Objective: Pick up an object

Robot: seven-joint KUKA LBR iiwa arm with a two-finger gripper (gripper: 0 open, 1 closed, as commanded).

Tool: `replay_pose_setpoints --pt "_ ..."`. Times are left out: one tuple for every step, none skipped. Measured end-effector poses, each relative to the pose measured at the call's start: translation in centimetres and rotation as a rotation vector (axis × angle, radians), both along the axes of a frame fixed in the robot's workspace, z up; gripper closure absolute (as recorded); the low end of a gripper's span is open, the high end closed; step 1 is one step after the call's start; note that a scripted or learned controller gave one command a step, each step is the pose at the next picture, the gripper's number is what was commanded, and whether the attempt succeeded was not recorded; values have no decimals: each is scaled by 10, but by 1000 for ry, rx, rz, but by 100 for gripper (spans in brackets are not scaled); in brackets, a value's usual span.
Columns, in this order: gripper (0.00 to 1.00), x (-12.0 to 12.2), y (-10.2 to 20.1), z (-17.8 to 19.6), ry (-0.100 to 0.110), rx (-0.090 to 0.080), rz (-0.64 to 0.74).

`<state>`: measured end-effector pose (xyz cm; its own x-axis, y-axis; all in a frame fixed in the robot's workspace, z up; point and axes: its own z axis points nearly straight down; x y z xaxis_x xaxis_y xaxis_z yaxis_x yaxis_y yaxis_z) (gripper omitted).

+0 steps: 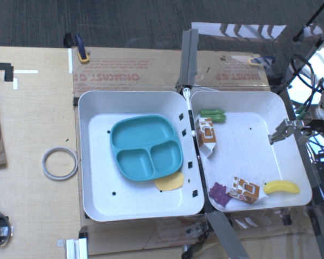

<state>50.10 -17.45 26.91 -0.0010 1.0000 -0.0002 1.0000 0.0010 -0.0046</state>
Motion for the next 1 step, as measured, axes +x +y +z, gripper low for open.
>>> replay_pose_setpoints --pt "0 -24 9 -103 0 1 -8"
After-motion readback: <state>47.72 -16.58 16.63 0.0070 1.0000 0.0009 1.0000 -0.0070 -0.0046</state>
